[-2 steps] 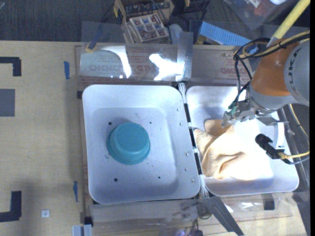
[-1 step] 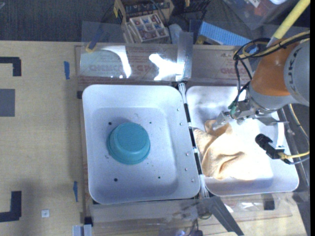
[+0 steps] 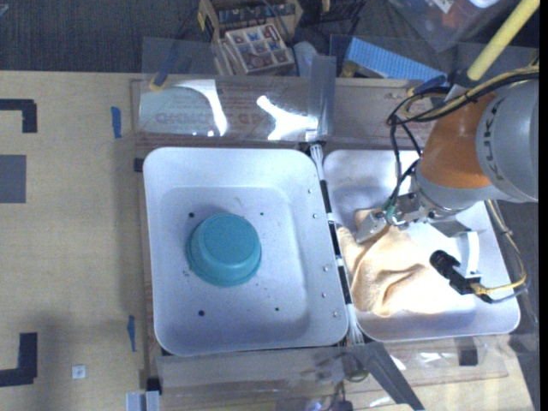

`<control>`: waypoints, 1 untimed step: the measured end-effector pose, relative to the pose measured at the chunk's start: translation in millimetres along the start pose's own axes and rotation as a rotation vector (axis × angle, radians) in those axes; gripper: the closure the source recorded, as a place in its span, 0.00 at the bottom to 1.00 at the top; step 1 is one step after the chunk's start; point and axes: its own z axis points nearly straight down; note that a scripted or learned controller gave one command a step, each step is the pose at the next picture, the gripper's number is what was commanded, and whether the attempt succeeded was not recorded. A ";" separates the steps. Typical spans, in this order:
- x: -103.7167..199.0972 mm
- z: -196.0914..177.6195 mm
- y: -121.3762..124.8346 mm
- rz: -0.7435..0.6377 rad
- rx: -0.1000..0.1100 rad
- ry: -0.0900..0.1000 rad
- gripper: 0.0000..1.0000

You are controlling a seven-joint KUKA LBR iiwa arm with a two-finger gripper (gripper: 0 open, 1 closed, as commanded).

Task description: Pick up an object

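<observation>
Because the gripper (image 3: 374, 223) sits low in the right bin (image 3: 505, 319) at the far left edge of the cloth (image 3: 390, 272), a pinch may catch only a loose fold and slip; I cannot tell its state. The blue bowl (image 3: 224, 248) lies in the left bin (image 3: 163, 178).

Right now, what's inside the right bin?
A tan cloth lies crumpled in the right bin, with the claw at its upper edge. Anything under the cloth or arm is hidden.
</observation>
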 end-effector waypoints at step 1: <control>-2.1 -11.3 0.8 0.004 -0.005 -0.002 1.00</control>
